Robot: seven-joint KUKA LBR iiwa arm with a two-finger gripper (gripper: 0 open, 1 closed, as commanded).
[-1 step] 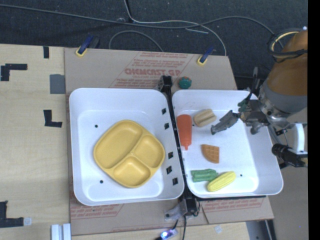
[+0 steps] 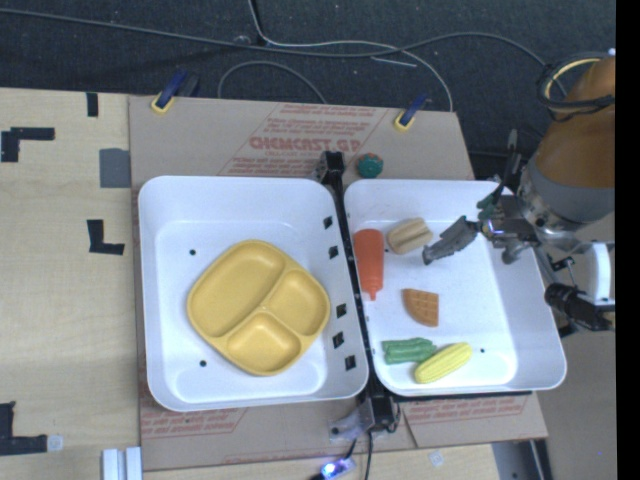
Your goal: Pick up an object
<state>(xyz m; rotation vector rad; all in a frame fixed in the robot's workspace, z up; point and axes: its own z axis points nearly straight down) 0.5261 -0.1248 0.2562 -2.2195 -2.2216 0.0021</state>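
The right bin [image 2: 520, 363] holds several toy foods: a tan bread roll [image 2: 408, 235], a long orange-red piece [image 2: 369, 261] along the left wall, a brown waffle piece [image 2: 422, 307], a green vegetable [image 2: 407, 349] and a yellow corn cob [image 2: 443, 362]. My gripper [image 2: 470, 254] hovers over the upper right part of this bin, just right of the bread roll. Its fingers are spread open and nothing sits between them. The left finger [image 2: 444, 243] points toward the roll without touching it.
A yellow divided plate [image 2: 259, 306] lies in the left bin [image 2: 160, 268]. A small teal ball [image 2: 371, 165] rests on the cardboard behind the bins. The arm's grey body [image 2: 575, 168] stands over the right bin's far right edge. Cables run across the back.
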